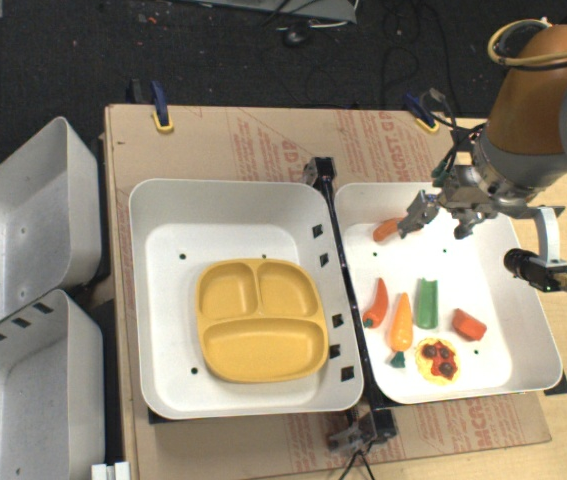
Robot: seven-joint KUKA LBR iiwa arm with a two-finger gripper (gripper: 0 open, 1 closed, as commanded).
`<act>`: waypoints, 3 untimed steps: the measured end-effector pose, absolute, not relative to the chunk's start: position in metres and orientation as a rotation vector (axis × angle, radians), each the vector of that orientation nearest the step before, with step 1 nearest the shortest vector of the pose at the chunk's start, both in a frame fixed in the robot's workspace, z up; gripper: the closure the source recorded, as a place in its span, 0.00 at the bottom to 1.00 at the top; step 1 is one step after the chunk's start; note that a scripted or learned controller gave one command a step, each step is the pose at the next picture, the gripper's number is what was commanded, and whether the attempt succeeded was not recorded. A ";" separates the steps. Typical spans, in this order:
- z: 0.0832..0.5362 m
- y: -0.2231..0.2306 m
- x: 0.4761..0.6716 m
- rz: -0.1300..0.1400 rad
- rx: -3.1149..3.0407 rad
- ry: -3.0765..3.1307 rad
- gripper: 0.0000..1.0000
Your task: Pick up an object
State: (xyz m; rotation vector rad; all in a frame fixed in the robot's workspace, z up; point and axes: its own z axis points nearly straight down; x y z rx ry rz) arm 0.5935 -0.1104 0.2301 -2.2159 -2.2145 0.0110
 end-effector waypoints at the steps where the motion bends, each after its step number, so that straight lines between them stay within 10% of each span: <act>1: 0.236 -0.110 0.596 0.001 -2.220 -2.222 0.00; 3: 0.148 -0.116 0.596 0.005 -2.220 -2.218 0.00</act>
